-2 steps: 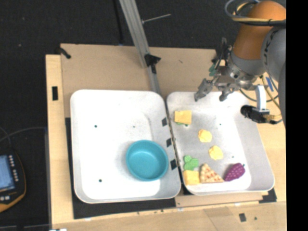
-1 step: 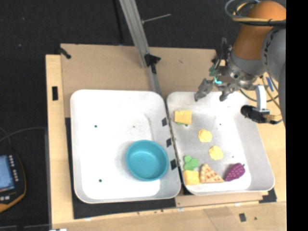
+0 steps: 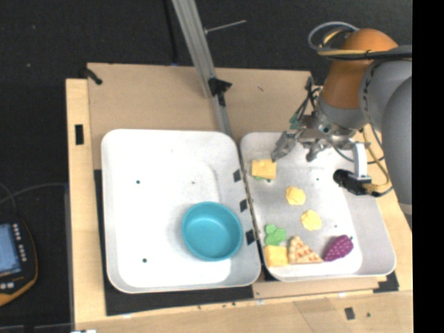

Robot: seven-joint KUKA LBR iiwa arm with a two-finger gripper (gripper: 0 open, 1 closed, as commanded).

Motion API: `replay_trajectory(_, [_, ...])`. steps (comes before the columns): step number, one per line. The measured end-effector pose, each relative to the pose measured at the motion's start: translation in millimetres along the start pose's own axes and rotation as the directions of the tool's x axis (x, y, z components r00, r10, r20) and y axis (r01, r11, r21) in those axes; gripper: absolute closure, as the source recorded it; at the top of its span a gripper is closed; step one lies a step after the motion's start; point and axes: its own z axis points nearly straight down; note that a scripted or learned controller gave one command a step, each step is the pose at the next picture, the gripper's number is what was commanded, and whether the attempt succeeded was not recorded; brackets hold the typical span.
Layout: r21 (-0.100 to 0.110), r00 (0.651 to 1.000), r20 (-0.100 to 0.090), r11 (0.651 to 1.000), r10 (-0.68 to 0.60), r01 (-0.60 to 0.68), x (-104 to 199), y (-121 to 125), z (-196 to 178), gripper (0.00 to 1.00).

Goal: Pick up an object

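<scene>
My gripper [image 3: 297,150] hangs over the far end of the right bin [image 3: 368,220], open, with nothing between its fingers. A yellow cheese block [image 3: 263,169] lies just below and left of the left finger. Further toward the front lie two small yellow pieces [image 3: 296,196] [image 3: 311,220]. At the bin's near end are a green piece [image 3: 275,235], a yellow block [image 3: 276,256], a pizza slice [image 3: 302,251] and a purple grape bunch [image 3: 338,248].
The left bin [image 3: 139,158] holds a teal bowl [image 3: 211,230] near its front right. A grey metal pole [image 3: 201,54] slants up from between the bins. A black cable and connector [image 3: 350,180] hang by the wrist over the right bin.
</scene>
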Motion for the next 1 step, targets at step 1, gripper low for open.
replay_trajectory(1, [-0.009, 1.0, 0.0, 1.0, 0.002, -0.002, -0.8, 1.8, 48.9, 0.0])
